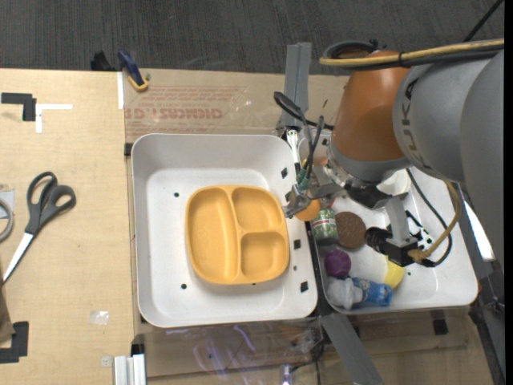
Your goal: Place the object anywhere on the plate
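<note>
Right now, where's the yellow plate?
The yellow plate lies in the middle of the left bin, left of the end effector, which hangs at the divide between bins.

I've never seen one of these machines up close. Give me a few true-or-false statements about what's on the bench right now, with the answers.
1. The yellow plate lies in the left bin. True.
2. The plate has one undivided well. False: ridges split it into three compartments.
3. A pair of scissors lies on the bench left of the bins. True.
4. A purple object sits on the plate. False: it lies in the right bin among other small things.
5. The arm hangs over the scissors. False: it reaches over the right bin, with the gripper near the wall between the two bins.
</note>
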`<action>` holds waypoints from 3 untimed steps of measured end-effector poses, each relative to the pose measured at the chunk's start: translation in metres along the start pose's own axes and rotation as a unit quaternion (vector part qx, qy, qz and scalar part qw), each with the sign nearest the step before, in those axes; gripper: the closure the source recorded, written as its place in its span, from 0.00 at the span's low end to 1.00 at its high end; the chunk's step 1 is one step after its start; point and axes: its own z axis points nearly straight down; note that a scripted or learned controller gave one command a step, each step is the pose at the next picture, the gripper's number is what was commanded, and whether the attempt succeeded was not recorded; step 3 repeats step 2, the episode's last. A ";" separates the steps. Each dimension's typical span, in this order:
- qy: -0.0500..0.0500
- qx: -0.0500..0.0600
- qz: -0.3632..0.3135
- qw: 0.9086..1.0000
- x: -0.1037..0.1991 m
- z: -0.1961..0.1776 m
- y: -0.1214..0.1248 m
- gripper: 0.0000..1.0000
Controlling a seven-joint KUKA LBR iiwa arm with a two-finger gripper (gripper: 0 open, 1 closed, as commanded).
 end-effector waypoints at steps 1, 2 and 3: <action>-0.001 -0.001 -0.079 0.997 0.067 -0.108 -0.054 1.00; -0.001 -0.001 -0.078 0.997 0.066 -0.108 -0.054 0.00; -0.001 -0.001 -0.078 0.997 0.066 -0.108 -0.054 0.00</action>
